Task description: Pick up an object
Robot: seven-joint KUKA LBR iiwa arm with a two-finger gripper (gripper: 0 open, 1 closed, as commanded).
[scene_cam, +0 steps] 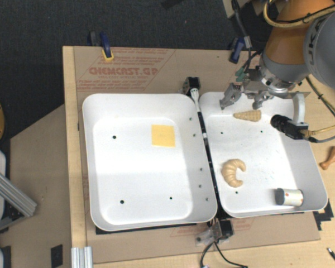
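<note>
My gripper [245, 98] hangs over the far edge of the right bin [301, 155], open, its two fingers spread wide with nothing between them. Just in front of the fingertips a tan cone-shaped piece [247, 115] lies on the bin floor. A beige croissant [234, 172] rests near the middle of the same bin. A small white cylinder with a dark end [288, 196] lies at its near right corner. A flat yellow square [163, 135] sits in the left bin [100, 166].
A black part [287, 126] with a cable sticks out from the arm over the right bin's far right side. Clamps [106, 46] hold the cardboard base at its back edge. A black divider [204, 144] runs between the bins.
</note>
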